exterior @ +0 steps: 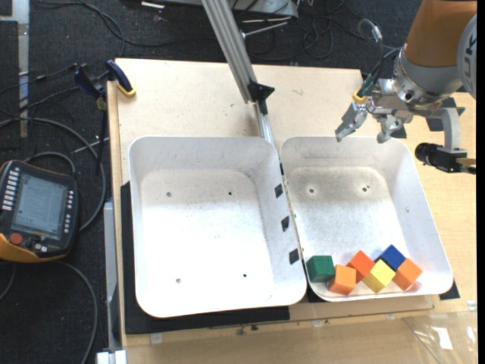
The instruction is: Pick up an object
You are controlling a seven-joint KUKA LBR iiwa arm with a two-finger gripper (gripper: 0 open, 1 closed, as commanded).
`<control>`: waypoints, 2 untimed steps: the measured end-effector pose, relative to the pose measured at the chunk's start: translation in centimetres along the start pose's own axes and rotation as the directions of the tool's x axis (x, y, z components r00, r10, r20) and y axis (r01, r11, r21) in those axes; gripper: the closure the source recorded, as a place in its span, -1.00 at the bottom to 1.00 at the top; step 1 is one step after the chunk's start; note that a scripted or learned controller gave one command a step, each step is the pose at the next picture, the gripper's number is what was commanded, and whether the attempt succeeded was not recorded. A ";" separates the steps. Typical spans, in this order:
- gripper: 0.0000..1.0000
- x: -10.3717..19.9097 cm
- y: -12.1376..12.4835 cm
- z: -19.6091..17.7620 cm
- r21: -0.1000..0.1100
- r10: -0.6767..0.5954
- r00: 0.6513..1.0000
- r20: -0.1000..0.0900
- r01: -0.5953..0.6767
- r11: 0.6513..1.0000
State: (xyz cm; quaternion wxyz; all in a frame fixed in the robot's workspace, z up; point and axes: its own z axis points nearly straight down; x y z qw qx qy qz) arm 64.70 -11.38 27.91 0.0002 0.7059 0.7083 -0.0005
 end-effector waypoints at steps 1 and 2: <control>-1.00 0.5 -0.4 -5.9 -0.008 -0.001 1.000 0.000 0.001 1.000; -1.00 4.2 -7.1 5.9 0.010 0.004 1.000 -0.003 -0.004 1.000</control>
